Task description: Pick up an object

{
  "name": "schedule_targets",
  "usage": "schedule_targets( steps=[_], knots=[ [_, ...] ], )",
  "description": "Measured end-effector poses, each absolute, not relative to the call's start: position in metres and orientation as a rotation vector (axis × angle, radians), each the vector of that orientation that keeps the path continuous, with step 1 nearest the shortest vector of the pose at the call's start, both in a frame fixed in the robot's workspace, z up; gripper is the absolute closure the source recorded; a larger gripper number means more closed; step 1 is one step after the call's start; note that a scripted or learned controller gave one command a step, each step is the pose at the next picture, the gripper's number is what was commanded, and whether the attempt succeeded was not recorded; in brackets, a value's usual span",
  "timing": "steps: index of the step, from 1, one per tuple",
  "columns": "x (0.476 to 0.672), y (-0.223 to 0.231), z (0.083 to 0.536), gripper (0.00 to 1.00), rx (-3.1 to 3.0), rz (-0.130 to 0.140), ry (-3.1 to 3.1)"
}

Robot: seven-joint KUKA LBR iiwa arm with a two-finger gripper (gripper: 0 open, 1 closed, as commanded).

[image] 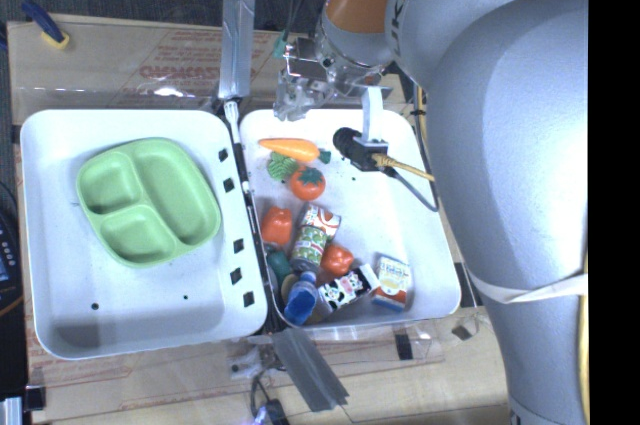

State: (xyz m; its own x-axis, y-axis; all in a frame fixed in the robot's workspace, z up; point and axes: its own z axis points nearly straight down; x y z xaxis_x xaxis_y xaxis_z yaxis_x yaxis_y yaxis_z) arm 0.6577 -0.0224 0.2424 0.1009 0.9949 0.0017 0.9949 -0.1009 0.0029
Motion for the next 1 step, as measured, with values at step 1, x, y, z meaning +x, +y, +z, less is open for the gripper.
schedule_targets(
  steps=[1],
  knots=[
    [0.6232,0.0182,0.2460,1.00,2.195,-0.006,2.253]
  ],
)
